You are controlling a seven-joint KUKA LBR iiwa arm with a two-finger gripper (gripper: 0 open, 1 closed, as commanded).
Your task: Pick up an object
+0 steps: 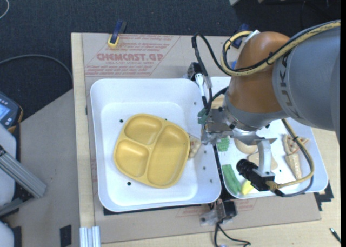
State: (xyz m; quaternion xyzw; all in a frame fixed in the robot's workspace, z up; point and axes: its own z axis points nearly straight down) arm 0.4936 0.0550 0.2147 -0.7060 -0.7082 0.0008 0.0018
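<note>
Pincer (208,139), grip state unreadable, hovers at the yellow three-compartment plastic plate's (152,149) three o'clock rim; may skid off the rim.

You see two bins side by side on the tabletop (135,59). In the left bin (108,94) lies a divided plate (151,149), toward its right wall. The arm (281,78) hangs over the right bin (319,178), where small items (296,154) lie along the right and near edges.

Arm (313,73): thick grey casing; rounded orange band (259,59) above wrist; black and yellow cables (238,43) looped over it; small green parts near wrist.
</note>
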